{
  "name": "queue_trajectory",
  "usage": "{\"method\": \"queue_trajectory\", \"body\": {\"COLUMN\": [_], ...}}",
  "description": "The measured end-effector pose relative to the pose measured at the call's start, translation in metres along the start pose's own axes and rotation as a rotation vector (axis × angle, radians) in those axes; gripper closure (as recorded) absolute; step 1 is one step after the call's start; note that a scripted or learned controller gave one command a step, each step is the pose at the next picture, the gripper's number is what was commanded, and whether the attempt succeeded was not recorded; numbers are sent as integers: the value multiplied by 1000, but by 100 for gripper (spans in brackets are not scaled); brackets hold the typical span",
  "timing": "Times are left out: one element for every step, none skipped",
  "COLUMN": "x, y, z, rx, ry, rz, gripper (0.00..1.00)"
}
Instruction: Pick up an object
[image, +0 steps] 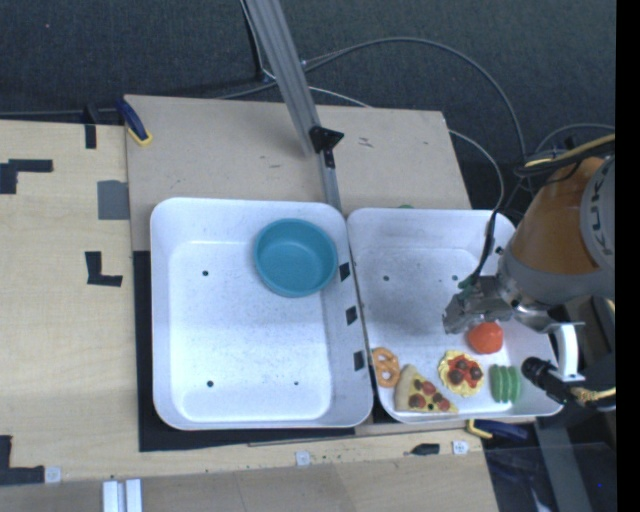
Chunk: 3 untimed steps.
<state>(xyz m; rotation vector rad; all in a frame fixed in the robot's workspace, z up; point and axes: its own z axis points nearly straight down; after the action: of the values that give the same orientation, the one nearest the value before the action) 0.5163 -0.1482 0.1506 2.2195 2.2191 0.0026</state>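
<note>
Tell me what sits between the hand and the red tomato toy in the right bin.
Nothing visible does. The hand hangs in the right bin just left of the red tomato toy, with bare bin floor around them.

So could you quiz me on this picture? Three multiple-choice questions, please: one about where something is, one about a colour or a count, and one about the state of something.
1. Where does the blue bowl sit?
A. in the left bin
B. in the right bin
C. on the bench outside the bins

2. What colour is the round toy beside the tool?
A. purple
B. red
C. white

3. How does the blue bowl stand?
A. upside down
B. on its side
C. upright, its opening facing up

Answers:
1. A, the bowl rests near the back of the left bin, close to the wall between the bins.
2. B, the tomato just below the tool is red.
3. C, the rim and the hollow inside of the bowl are in view.
</note>
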Motion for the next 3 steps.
{"method": "queue_trajectory", "body": {"x": [3, 3, 49], "y": [-8, -7, 3], "z": [-57, -85, -86], "rx": [-1, 1, 4], "ry": [0, 1, 2], "rz": [-1, -1, -3], "gripper": [100, 100, 100]}}
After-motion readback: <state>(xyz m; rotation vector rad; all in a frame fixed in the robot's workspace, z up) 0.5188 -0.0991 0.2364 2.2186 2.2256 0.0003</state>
